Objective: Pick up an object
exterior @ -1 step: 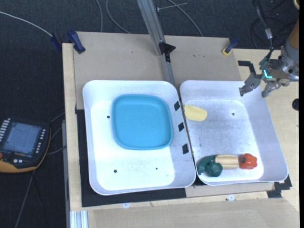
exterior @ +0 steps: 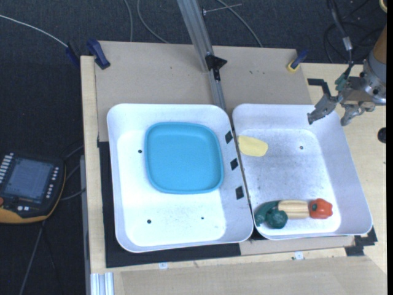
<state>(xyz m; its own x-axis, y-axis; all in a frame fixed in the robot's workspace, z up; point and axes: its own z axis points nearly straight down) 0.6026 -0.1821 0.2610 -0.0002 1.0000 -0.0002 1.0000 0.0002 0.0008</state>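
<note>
We saw several loose objects in the right bin [exterior: 350,165], all of them well apart from the jaws. The yellow piece [exterior: 252,145] lay at the far left corner of this bin, to the left of the jaws and a little nearer to the camera. The other three lay in one row at the near edge of the bin, far below the jaws in the picture: a dark green object [exterior: 271,216], a tan cylinder [exterior: 293,209] touching it, and a red object [exterior: 320,208] at the right end of the cylinder.

The gripper [exterior: 332,111] stood over the far right corner of the right bin. Its two dark fingers were spread apart, one finger [exterior: 320,111] pointing toward the left and the other toward the near side, and we saw nothing between them. We could not tell how high above the bin they were.

Further to the left of the jaws, the left bin [exterior: 126,183] carried a blue square plate [exterior: 183,157]. Both bins rested on the wooden bench [exterior: 153,72], and a metal pole [exterior: 195,17] rose from its far side.
</note>
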